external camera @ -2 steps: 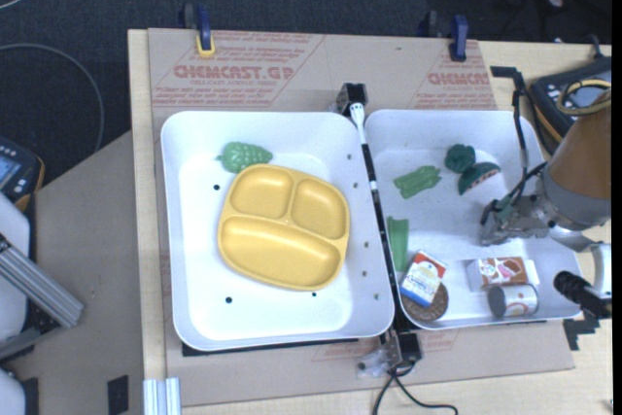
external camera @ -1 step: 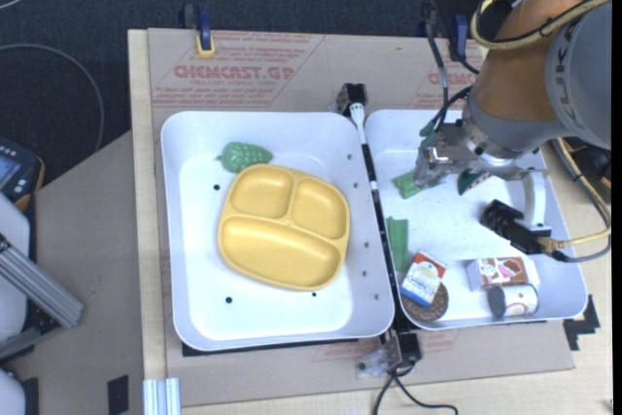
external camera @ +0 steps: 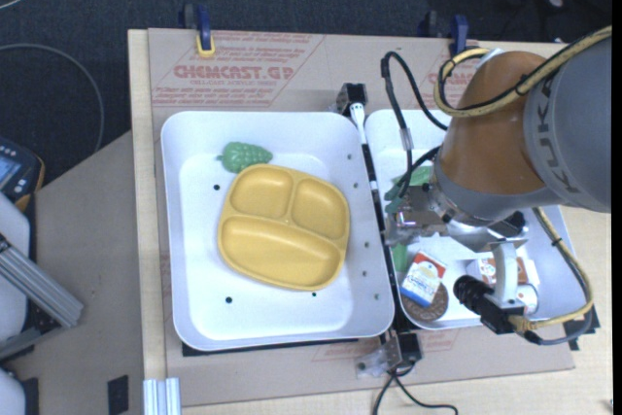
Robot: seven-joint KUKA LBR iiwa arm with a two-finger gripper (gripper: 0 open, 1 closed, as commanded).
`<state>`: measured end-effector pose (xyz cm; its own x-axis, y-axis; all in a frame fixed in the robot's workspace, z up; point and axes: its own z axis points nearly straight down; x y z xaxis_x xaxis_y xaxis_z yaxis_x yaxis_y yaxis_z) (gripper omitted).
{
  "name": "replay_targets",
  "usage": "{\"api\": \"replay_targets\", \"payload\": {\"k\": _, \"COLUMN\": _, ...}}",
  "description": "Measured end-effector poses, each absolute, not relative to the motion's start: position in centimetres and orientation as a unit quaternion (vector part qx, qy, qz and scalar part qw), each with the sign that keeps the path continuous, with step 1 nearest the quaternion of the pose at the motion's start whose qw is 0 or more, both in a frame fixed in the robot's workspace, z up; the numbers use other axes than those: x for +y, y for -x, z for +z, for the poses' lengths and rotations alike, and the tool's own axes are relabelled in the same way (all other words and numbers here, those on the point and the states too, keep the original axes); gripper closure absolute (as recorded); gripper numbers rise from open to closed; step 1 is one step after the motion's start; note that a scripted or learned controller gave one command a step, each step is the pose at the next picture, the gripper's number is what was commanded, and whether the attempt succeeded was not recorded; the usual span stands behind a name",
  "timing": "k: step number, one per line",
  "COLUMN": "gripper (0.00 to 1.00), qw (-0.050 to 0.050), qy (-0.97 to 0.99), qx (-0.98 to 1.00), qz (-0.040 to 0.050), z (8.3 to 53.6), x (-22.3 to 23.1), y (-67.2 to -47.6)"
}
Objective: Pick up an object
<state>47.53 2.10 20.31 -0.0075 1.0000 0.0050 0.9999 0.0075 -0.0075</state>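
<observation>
A yellow three-part plate [external camera: 285, 225] lies in the left bin [external camera: 185, 238], with a small green knobbly object [external camera: 245, 155] at its upper left edge. In the right bin [external camera: 381, 133] the arm reaches down, and my gripper [external camera: 406, 221] sits low near the bin's left wall. A small blue, white and red carton [external camera: 424, 278] rests on a dark round object [external camera: 429, 306] just below it. A green item [external camera: 419, 177] peeks out beside the wrist. The arm's bulk hides whatever lies under it.
A white and red item [external camera: 513, 269] lies at the right bin's lower right, partly under cables. Black cables [external camera: 398, 102] loop over the right bin's top. The cardboard bench [external camera: 243, 68] surrounds both bins. A black divider [external camera: 369, 172] runs between them.
</observation>
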Motion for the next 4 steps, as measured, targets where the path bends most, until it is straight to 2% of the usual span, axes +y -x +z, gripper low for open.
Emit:
{"api": "replay_targets", "payload": {"k": 1, "gripper": 1.0, "qw": -0.005, "qy": 0.706, "qx": -0.708, "qz": -0.0061, "z": 33.3, "x": 1.2, "y": -48.1}}
{"api": "replay_targets", "payload": {"k": 2, "gripper": 1.0, "qw": 0.004, "qy": 0.704, "qx": -0.71, "qz": 0.0019, "z": 28.2, "x": 9.7, "y": -47.8}}
{"api": "replay_targets", "payload": {"k": 3, "gripper": 1.0, "qw": -0.003, "qy": 0.706, "qx": -0.708, "qz": -0.0049, "z": 37.6, "x": 10.2, "y": -48.1}}
{"api": "replay_targets", "payload": {"k": 4, "gripper": 1.0, "qw": 0.003, "qy": 0.705, "qx": -0.709, "qz": 0.0036, "z": 31.2, "x": 16.1, "y": -47.8}}
